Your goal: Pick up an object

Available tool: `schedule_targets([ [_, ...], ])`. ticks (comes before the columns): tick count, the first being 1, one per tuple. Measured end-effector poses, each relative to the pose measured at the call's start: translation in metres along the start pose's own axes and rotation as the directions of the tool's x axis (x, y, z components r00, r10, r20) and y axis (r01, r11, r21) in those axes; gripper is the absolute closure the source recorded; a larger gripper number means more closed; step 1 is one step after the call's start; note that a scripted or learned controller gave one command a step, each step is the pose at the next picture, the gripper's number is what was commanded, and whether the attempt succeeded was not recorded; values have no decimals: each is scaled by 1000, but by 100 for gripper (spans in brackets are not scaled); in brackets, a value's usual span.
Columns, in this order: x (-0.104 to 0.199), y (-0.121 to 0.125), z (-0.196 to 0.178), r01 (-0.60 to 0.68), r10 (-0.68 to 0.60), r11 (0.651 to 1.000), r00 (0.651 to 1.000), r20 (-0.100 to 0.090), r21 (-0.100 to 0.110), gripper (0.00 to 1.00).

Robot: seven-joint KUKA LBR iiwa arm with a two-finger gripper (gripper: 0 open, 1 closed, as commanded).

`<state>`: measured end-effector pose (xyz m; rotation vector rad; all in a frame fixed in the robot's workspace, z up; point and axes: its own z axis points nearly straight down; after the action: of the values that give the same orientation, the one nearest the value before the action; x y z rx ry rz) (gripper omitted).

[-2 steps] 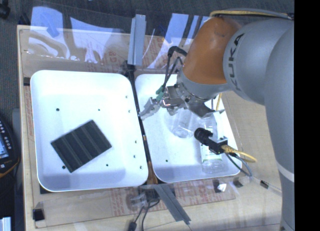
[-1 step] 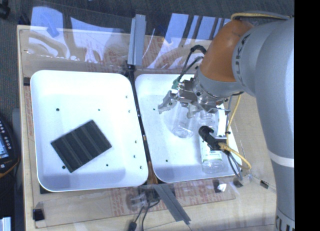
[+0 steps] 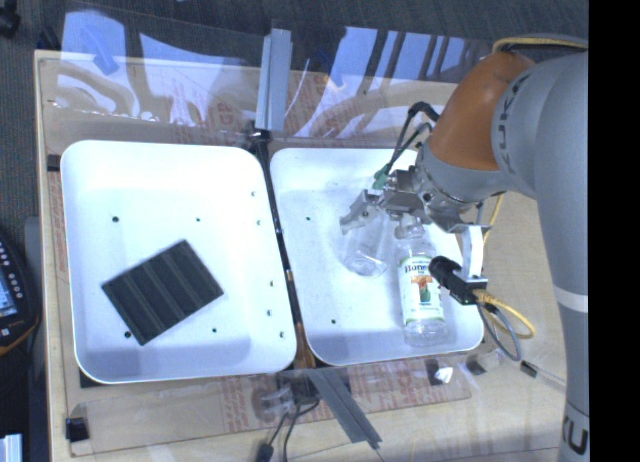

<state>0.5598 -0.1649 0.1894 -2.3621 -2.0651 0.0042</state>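
The gripper hangs low over the middle of the right bin, fingers spread apart around a clear cup, I think to close on it. A plastic bottle lies just beside, near the bin's front right corner, and may crowd the grasp. A dark ribbed panel lies in the left bin.

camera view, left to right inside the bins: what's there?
Dark ribbed panel in the left bin → clear plastic cup in the right bin → clear bottle with a green-and-white label.
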Motion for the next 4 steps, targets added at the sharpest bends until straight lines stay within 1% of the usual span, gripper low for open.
schedule_targets([
  [1, -21, 17, 63, 30, -30, 999, 1000, 9, -33, 0],
  [2, -36, 20, 15, 117, -117, 993, 993, 1, -3, 0],
  [3, -36, 20, 15, 117, -117, 993, 993, 1, -3, 0],
  [4, -8, 67, 46, 4, -4, 1000, 1000, 2, -7, 0],
])
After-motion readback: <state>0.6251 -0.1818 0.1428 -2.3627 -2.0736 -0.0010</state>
